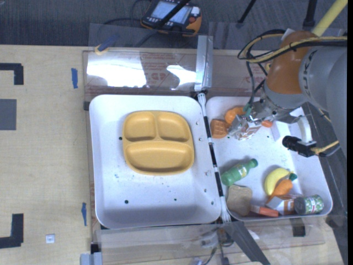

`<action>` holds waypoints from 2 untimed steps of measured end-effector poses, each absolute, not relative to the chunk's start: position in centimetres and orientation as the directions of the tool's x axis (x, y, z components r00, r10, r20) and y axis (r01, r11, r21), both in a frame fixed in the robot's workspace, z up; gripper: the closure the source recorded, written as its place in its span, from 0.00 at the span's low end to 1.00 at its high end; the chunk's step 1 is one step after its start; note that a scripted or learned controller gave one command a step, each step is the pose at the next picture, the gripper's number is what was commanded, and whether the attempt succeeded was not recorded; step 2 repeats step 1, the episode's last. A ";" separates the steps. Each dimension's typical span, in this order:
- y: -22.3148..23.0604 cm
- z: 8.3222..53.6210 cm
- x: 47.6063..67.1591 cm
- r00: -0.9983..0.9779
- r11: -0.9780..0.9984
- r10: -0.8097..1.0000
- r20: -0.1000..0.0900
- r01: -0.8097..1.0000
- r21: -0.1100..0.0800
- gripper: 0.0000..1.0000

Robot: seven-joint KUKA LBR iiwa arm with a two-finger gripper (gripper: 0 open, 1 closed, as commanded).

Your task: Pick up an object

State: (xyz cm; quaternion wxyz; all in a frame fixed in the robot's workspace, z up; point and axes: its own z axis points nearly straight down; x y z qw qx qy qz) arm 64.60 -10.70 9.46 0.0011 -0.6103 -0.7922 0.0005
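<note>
The arm (309, 76) is bent down into the right bin (317, 164); the gripper (249, 127) is lowered beside orange items (226, 123), its grip undiscernible.

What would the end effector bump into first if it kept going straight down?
Probably the orange toy pieces at the top of the right bin. The end effector hangs right beside them, though depth is hard to judge from above.

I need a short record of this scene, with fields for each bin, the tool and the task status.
left bin: holds a yellow divided plate
right bin: green bottle, banana, carrot, can, brown bread slice, orange items at the far left corner
tool: low over the far end of the right bin, next to the orange items
task status: no object seen between the fingers
</note>
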 end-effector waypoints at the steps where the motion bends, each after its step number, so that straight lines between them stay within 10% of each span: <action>1: -2.8 18.3 63.7 -0.277 0.277 0.961 0.000 0.961 -0.002 1.00; 2: -2.8 18.3 63.7 -0.277 0.277 0.961 0.000 0.961 -0.002 1.00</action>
